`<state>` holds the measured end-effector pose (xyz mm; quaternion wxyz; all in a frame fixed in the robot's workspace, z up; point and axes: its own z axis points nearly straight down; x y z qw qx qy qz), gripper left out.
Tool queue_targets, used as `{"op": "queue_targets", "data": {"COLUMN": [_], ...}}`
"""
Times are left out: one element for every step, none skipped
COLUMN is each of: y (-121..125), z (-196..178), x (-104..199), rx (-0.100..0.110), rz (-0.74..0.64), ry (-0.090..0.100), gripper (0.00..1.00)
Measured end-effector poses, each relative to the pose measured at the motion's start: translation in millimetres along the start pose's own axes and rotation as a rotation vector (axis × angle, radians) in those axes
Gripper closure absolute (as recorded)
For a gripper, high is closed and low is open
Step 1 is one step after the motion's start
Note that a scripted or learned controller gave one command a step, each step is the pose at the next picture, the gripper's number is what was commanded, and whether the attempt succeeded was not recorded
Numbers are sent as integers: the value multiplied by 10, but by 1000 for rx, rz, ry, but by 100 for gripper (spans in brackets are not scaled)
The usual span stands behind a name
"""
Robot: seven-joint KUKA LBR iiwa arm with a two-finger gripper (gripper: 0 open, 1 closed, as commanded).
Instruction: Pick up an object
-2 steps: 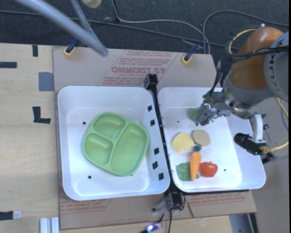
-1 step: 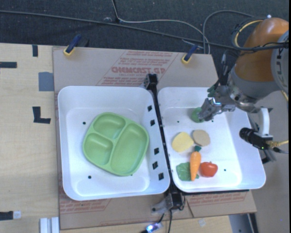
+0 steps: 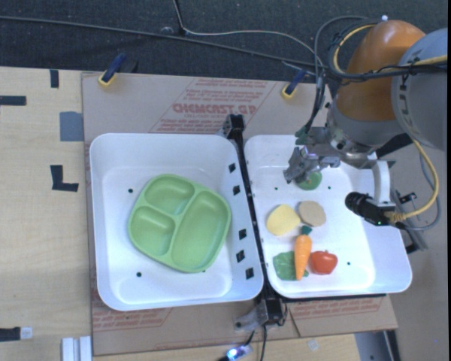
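Observation:
The right bin [image 3: 361, 277] holds a yellow piece [image 3: 283, 219], a tan round piece [image 3: 312, 213], an orange carrot [image 3: 303, 251], a green leafy piece [image 3: 284, 265] and a red tomato [image 3: 324, 262]. My gripper [image 3: 304, 166] hangs over the upper part of this bin, above the yellow and tan pieces. A small green object [image 3: 311, 179] shows right under its tips; whether it sits between them is hidden.
The left bin [image 3: 105, 201] holds a green divided plate [image 3: 180, 222]. A black divider [image 3: 243, 194] runs between the bins. Cables loop above the arm, and a black fitting [image 3: 367, 207] sticks out over the right bin's right side.

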<state>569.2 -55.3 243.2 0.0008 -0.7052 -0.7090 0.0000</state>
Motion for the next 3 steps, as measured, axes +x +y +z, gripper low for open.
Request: {"op": "queue_targets", "data": {"y": [127,293,428], "z": [158,171,143], "x": [526,995,1547], "rx": [2,0,-1], "rz": [0,-1,-2], "ry": [-1,0,0], "gripper": [100,100,100]}}
